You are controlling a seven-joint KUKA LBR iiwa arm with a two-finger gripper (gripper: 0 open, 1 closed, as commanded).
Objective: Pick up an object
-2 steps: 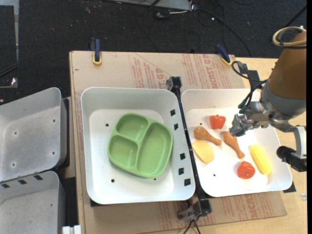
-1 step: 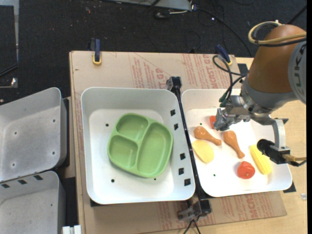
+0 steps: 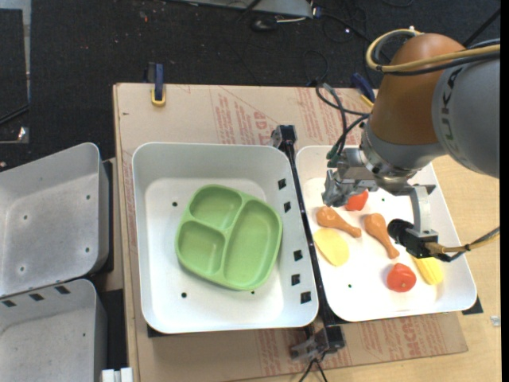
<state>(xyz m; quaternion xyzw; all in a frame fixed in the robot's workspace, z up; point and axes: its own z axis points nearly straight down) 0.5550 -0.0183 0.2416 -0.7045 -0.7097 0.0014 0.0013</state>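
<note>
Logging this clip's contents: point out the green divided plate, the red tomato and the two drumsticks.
green divided plate [image 3: 229, 237]: camera view, on the ridge between its compartments.
red tomato [image 3: 401, 278]: camera view, middle of its body.
left drumstick [image 3: 337, 220]: camera view, its meaty end.
right drumstick [image 3: 379, 231]: camera view, mid-length.

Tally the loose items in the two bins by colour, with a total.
Green: 1, the divided plate in the left bin
Orange: 2, the drumsticks
Red: 2, the tomato and a red piece partly under the gripper
Yellow: 2, the slice and the corn
Total: 7
</note>
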